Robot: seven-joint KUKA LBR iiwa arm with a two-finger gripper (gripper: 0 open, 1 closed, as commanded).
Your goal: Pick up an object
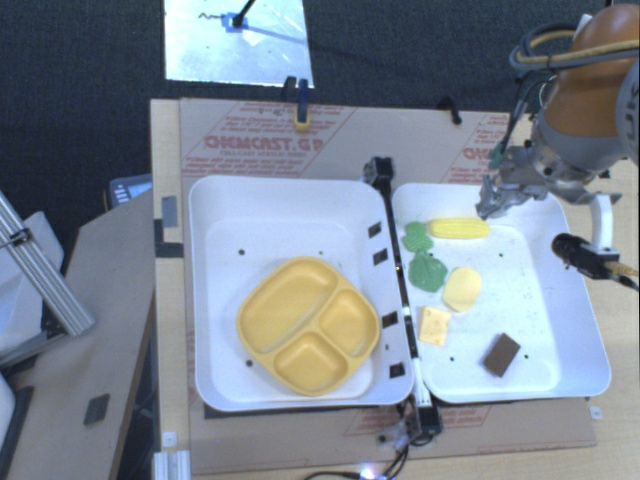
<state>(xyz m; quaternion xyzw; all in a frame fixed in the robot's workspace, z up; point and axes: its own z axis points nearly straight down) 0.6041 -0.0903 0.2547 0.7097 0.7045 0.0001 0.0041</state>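
Observation:
The right bin (560, 368) holds a yellow corn cob (459, 229), two green leafy pieces (424, 258), a pale yellow round piece (462, 288), a small orange-yellow cheese square (434, 325) and a brown block (501, 354). My gripper (493, 204) hangs over the bin's far edge, just right of and above the corn cob's right end. Nothing shows between its fingers. Their spread is too small to make out.
The left bin (225, 218) carries a yellow divided tray (308, 325) with three compartments. A black divider (393, 268) runs between the bins. The arm's orange band (600, 78) fills the upper right. A black fitting (580, 253) sticks out over the right bin's right side.

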